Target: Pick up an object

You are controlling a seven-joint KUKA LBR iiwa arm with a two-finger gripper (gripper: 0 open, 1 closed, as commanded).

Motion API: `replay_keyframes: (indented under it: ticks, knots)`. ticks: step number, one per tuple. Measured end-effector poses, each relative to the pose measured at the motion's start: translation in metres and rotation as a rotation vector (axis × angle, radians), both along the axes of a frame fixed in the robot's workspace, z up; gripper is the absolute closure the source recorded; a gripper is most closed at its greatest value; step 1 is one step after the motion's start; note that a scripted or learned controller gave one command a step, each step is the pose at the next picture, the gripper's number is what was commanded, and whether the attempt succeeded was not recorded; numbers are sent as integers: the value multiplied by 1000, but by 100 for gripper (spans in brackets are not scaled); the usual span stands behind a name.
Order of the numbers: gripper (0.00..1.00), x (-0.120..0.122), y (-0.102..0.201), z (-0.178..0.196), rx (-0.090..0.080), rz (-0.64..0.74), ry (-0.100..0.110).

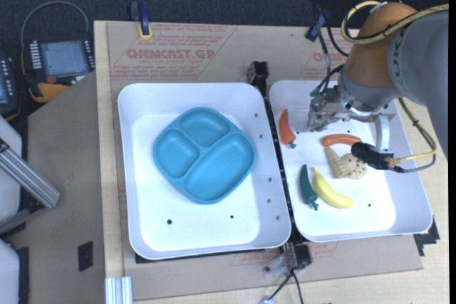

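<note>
Camera view, from the left: the left bin (135,153) holds a blue divided plate (205,153), lying flat near its middle. Across the divider, the right bin (406,213) carries the small toy foods. An orange pepper-like piece (286,127) lies near the bin's left wall, and a dark green piece (308,186) lies lower down, just beside a yellow banana (333,192). A tan, rough lump (345,166) sits above the banana, and an orange sausage shape (339,141) lies above that. The gripper (322,112) hangs over the bin's upper part, between the pepper and the sausage; its opening cannot be made out, and nothing visibly sits in it.
</note>
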State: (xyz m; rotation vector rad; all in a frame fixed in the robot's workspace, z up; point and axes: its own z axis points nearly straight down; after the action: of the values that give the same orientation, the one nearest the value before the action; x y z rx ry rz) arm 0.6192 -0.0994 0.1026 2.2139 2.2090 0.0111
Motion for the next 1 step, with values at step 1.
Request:
replay_keyframes:
  ticks: [1]
  knots:
    - [100,0,3,44,4,3,10]
